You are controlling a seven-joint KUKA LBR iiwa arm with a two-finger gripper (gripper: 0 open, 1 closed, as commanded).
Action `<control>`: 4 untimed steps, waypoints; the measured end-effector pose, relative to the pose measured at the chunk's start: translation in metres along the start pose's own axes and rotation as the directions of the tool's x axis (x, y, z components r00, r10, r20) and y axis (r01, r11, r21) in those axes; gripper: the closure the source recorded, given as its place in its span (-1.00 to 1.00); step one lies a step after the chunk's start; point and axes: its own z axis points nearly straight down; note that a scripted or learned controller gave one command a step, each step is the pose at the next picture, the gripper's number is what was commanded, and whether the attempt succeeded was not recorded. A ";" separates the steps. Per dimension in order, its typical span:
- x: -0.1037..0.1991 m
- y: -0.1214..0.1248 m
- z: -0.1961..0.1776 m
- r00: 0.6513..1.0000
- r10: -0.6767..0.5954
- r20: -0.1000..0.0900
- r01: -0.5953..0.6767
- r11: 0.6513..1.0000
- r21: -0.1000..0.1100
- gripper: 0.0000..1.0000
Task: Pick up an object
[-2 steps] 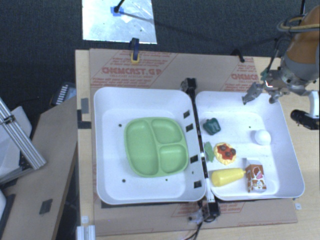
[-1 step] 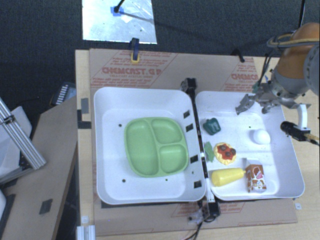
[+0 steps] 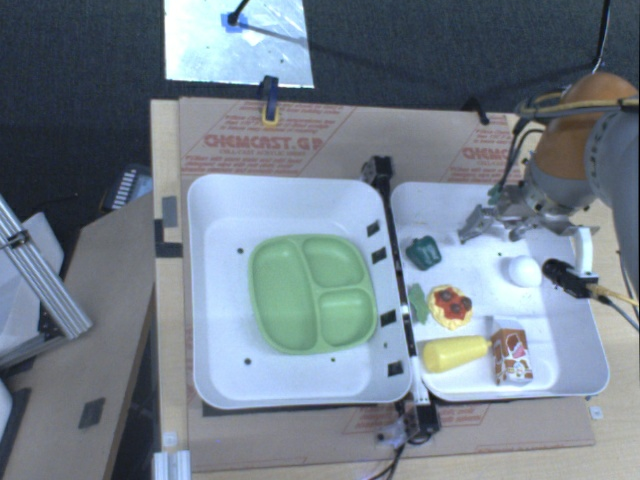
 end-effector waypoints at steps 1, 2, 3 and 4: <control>0.000 0.002 -0.014 1.000 -0.001 0.002 0.001 1.000 -0.007 1.00; 0.000 -0.002 -0.078 1.000 0.001 0.002 -0.001 1.000 -0.009 1.00; -0.006 0.003 -0.142 1.000 -0.001 0.003 0.001 1.000 -0.011 1.00; -0.006 0.004 -0.161 1.000 -0.003 0.002 0.003 1.000 -0.006 1.00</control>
